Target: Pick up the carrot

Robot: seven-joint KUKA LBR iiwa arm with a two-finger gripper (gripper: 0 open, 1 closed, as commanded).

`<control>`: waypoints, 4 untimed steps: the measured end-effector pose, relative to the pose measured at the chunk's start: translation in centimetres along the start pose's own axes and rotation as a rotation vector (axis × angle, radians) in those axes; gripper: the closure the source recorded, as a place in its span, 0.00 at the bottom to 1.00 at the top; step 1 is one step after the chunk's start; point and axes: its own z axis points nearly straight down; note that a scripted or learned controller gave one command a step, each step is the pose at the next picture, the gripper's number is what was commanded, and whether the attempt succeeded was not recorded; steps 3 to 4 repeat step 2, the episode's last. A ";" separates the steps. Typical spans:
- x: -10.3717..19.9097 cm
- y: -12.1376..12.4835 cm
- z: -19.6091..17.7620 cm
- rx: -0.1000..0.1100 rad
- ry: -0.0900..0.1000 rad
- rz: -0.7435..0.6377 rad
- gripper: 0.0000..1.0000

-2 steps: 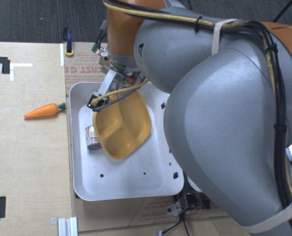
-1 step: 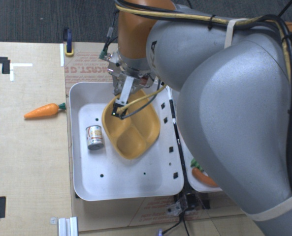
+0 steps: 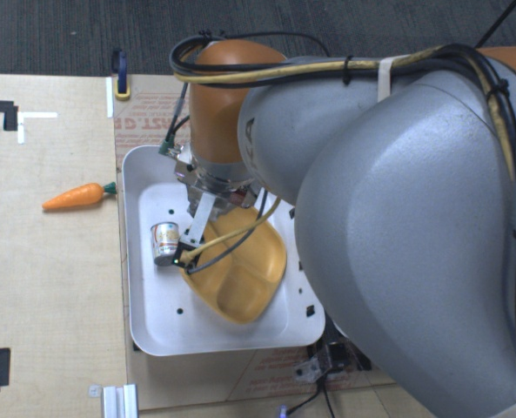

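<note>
The carrot [image 3: 75, 197], orange with a small green top pointing right, lies on the pale wooden surface just left of the white bin [image 3: 144, 320]. My gripper [image 3: 212, 186] hangs under the orange wrist band over the upper middle of that bin, to the right of the carrot and well apart from it. The wrist and arm cover the gripper's tips.
A small metal can [image 3: 164, 241] lies on its side in the bin's left part. A yellow bowl [image 3: 240, 281] sits beside it in the bin's middle. The big grey arm covers the right half of the view. Black marks [image 3: 0, 111] sit on the wooden surface.
</note>
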 end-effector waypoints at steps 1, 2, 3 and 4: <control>-1.1 -3.8 6.9 -0.014 0.023 -0.101 1.00; -1.8 -5.5 1.6 -0.022 0.035 0.134 1.00; -1.8 -5.5 1.6 -0.022 0.035 0.134 1.00; -1.8 -5.5 1.6 -0.022 0.035 0.134 1.00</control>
